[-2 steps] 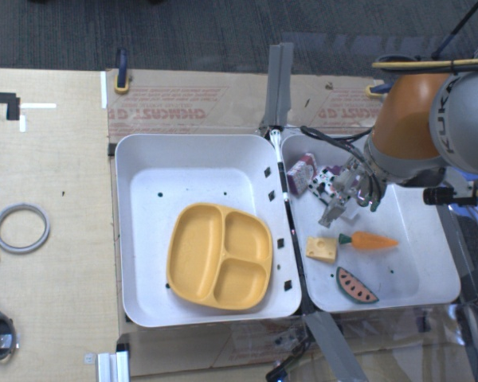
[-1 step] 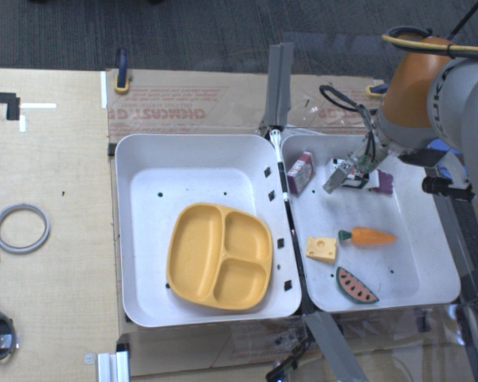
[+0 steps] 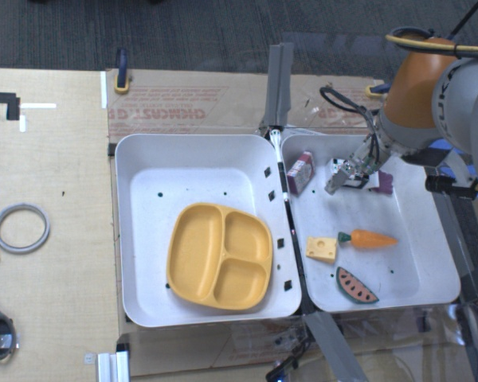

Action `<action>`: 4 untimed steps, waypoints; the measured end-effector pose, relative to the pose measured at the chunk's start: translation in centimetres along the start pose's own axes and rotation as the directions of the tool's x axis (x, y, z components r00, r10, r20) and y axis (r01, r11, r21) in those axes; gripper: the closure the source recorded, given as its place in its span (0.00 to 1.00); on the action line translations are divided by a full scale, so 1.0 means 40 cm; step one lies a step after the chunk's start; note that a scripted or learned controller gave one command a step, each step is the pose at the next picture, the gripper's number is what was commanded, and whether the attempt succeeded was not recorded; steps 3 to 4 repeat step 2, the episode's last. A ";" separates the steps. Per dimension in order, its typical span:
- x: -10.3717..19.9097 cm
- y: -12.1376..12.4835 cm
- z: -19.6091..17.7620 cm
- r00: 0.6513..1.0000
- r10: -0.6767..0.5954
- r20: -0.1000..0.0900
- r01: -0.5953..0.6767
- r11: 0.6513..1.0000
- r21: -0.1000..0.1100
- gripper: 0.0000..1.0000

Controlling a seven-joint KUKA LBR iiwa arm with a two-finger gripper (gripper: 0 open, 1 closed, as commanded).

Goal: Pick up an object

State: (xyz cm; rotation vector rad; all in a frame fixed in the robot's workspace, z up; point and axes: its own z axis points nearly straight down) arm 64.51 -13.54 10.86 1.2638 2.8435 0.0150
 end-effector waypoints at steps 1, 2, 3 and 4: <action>0.022 0.006 -0.002 0.947 0.321 0.006 -0.321 0.947 -0.006 0.00; 0.032 0.029 -0.002 0.688 0.726 0.004 -0.726 0.688 -0.007 0.00; 0.032 0.029 -0.002 0.688 0.726 0.004 -0.726 0.688 -0.007 0.00; 0.032 0.029 -0.002 0.688 0.726 0.004 -0.726 0.688 -0.007 0.00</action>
